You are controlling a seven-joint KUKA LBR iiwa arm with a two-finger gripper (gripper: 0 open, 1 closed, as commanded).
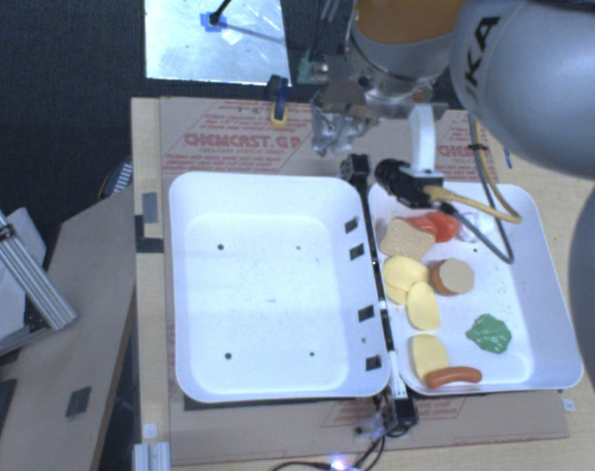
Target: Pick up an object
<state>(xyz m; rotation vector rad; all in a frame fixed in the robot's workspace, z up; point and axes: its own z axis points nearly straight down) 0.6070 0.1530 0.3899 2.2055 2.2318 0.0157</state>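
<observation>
While the grey arm (533, 67) with its orange band (405, 13) reaches in at the top, its metal gripper (339, 137) hangs above the bench just beyond the bins' far rims; whether it is wide or narrow cannot be told, and nothing shows in its grasp. Smooth toy foods crowd the right bin (543, 351): a tan bread slice (405, 237), a glossy red piece (437, 226), pale yellow rounded slabs (415, 287), a brown-and-tan disc (453, 277), a crinkled green leaf (489, 334) and a small orange sausage (453, 376). The left bin (268, 283) is shallow white plastic. Both rest on printed cardboard (241, 137) over a beige bench (91, 292), with dark flooring (52, 77) behind.
</observation>
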